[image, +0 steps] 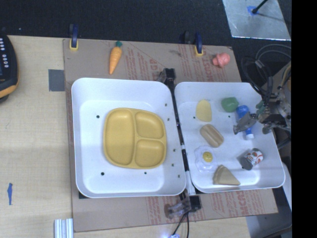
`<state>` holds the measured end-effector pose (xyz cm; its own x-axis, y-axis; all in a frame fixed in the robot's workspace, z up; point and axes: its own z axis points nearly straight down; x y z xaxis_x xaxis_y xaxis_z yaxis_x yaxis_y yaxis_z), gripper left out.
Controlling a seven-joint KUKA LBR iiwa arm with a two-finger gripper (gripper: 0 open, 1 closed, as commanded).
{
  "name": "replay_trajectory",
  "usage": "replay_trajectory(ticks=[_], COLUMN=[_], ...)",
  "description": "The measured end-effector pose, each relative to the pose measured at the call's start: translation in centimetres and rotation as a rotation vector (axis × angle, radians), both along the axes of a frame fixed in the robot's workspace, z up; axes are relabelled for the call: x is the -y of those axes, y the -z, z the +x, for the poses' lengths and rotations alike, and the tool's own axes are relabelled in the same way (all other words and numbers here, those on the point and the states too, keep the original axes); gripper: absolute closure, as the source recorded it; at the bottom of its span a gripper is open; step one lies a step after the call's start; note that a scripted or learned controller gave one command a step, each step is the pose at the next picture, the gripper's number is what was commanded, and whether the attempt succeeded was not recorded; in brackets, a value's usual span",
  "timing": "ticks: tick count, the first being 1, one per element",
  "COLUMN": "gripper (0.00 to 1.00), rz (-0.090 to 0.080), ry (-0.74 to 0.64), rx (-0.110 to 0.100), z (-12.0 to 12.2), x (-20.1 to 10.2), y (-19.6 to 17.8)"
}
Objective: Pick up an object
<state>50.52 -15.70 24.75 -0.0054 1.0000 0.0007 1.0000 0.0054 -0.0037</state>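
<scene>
— What's closest to us on the bench?

— The front of the right bin (277,185). A tan wedge (225,176) lies by its front wall, and just behind that is a toy fried egg (205,157). Off to the right of the egg sits a small grey piece with a red and white end (251,158).

— And the left bin (81,182)?

— It holds a yellow divided plate (134,137), lying flat about in the middle.

— Further back on the right?

— A tan bun (212,135), then a pale yellow block (203,110) behind it. Right of those are a blue object (242,111) and a green one (229,103), near each other at the back of the bin.

— Where's the arm?

— Its gripper (256,122) hangs over the right side of that bin, just beside the blue object, with a small white and blue bit (248,132) under it. Whether it's spread or closed I can't tell from here; it's a dark tangle against the cables. I can't see anything held in it, and every piece I can pick out is lying in the bin.

— Anything beyond the bins?

— A toy carrot (115,57) on the brown board behind the left bin, and a pink lump (221,59) behind the right one. Both are well apart from the gripper.
</scene>
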Motion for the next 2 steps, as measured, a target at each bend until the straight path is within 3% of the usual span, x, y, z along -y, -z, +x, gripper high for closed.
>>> replay_trajectory(ticks=[1, 2], gripper=[0.00, 0.00], rz=[-0.002, -0.014], ry=[0.006, -0.001], rx=[-0.006, 0.027], z=[-2.6, -2.1], x=[5.8, 5.8], y=[5.8, 13.4])
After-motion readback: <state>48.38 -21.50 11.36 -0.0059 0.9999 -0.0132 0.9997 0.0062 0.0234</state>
